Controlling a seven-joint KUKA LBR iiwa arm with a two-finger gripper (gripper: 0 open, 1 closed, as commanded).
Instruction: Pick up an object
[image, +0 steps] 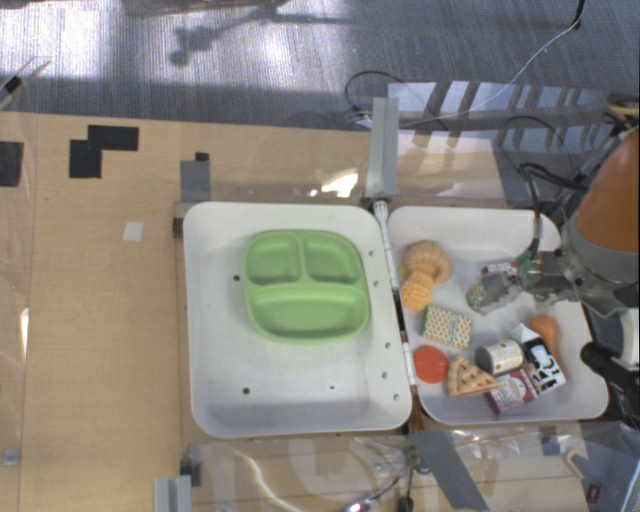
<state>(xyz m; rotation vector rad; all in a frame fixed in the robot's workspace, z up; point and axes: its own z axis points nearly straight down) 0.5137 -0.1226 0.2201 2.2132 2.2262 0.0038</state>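
The right bin (470, 225) holds several small items. Among them are a tan bread-like piece (427, 258), a yellow corn cob (415, 292), a square waffle (447, 326), a red disc (431, 364), a pizza slice (470, 380), a small can (500, 356), an orange piece (545, 328), a black-and-white item (545, 370) and a maroon box (512, 392). My gripper (525, 278) reaches in from the right, low over the bin's right half. It is right beside a grey-green object (488, 293) and a small purple piece (497, 268). I cannot tell if it touches them.
The left bin (215, 390) holds a green divided plate (305, 285). A metal divider (380, 150) runs back from between the bins. Cables (545, 180) lie behind the right bin. The arm's orange band (612, 205) hangs over the right bin's far right edge.
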